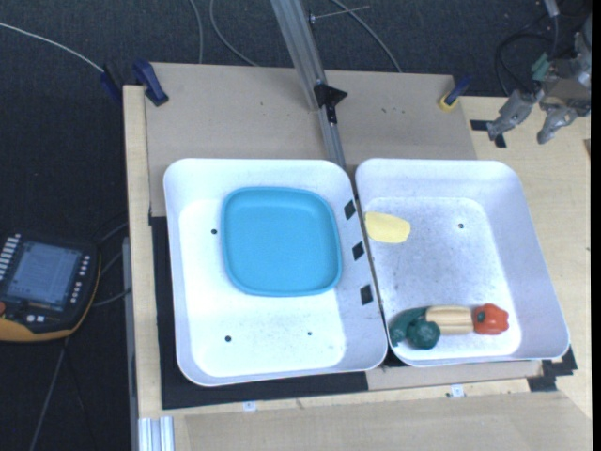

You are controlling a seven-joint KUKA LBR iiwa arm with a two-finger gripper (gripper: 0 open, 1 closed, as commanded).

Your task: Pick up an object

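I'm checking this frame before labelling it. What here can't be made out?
- Arm: cut off by the camera view's right edge, leaving the gripper.
- Green object, tan piece and red piece: too small to identify, or to tell if joined.
- Yellow object: too small to identify.

right bin [526, 214]: centre open; toys [449, 323] crowd lower edge, yellow piece [387, 227] upper left
left bin [188, 252]: blue plate [281, 241] fills middle

Even, diffuse light from above fills my bench [282, 92]; the white bins [272, 346] read bright without blown glare. Shadows are soft and short. The dark floor [56, 26] goes murky. Overall slightly soft, grainy, low resolution.
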